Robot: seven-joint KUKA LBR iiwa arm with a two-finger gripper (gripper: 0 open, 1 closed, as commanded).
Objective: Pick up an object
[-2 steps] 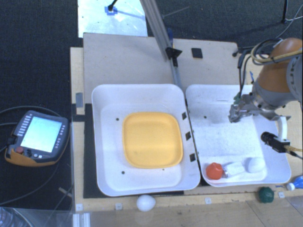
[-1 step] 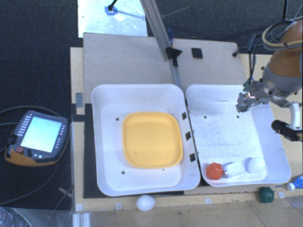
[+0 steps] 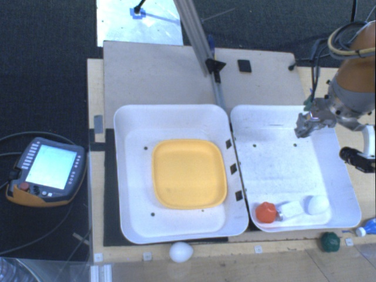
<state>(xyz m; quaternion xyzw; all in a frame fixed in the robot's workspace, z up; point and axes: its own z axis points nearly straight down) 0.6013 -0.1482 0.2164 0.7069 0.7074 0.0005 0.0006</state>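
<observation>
Gripper (image 3: pixel 305 126) over right bin (image 3: pixel 282 157), upper right corner. Red ball (image 3: pixel 266 212) and white ball (image 3: pixel 317 204) along near edge (well apart from gripper). Yellow plate (image 3: pixel 189 173) in left bin (image 3: pixel 132 157).

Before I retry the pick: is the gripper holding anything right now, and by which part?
Nothing is held. The gripper hovers over the right bin, apart from the objects along its near edge.

No readable text, labels, brands or numbers showing anywhere. Pendant (image 3: pixel 46 171) at left glowing with a lit screen, its contents too small and washed out to read; buttons beside the screen likewise illegible.
</observation>
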